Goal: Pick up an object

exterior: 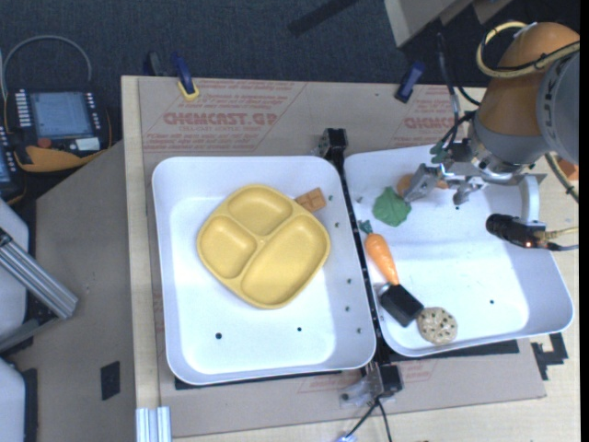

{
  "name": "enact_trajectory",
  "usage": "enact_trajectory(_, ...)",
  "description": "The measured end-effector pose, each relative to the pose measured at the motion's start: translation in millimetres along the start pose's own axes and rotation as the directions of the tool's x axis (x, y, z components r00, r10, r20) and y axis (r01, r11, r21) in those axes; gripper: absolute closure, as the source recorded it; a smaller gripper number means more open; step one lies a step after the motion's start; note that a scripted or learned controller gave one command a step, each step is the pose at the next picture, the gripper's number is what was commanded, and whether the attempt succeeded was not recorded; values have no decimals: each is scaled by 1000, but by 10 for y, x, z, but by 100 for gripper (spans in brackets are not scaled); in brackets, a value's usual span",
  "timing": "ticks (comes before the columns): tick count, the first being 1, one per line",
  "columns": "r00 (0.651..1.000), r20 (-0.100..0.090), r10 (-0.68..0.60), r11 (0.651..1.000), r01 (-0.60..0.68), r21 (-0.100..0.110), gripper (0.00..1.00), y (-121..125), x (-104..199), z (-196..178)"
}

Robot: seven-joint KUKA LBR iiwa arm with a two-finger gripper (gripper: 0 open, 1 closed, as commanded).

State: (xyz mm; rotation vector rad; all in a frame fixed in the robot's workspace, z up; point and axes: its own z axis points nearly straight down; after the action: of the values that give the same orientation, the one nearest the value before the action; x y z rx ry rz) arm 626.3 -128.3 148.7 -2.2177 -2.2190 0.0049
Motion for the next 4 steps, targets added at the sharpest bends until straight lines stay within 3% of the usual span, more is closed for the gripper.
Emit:
enact_trajectory(1,1000,3,-1,1000,1,-8,0,66,9,576)
enact_trajectory(2,1000,3,-1,1000,1,-14,0,100,5,578)
enact_trajectory(3,1000,2,-1,1000,1,-24,100,129,14,439)
enact_trajectory(4,1000,3,1,1000,-1,-12,100,84,-44,-172)
